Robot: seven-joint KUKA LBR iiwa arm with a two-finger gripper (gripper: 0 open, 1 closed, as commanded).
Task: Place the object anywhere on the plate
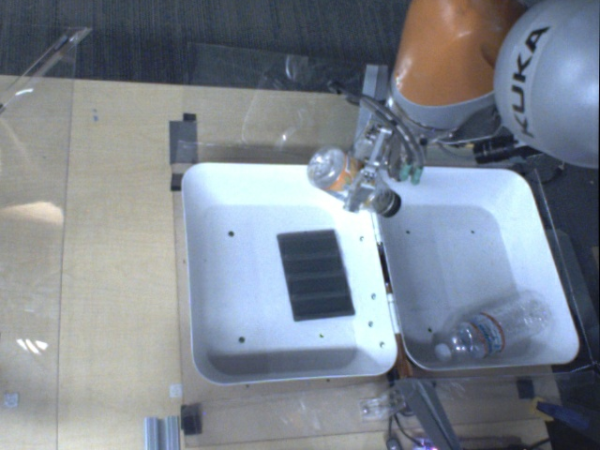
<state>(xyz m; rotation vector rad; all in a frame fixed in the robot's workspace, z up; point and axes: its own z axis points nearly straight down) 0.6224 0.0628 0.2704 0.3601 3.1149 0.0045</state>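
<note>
Above the left bin's far rim, a small clear plastic bottle (pixel 328 169), crinkled and glossy with an orange touch, sits clamped between the gripper (pixel 361 178) jaws. Dark ribbed rectangular plate (pixel 315 275) lies flat in the smooth white left bin (pixel 211 251). Another clear bottle (pixel 487 331) lies in the right bin (pixel 534 223). Pale wood worktop (pixel 94 251).

"KUKA" in dark capitals on the grey arm housing (pixel 553 73), letters running up the curve at a slant, label on the plastic bottle (pixel 487 334) in the right bin too blurred to read
</note>
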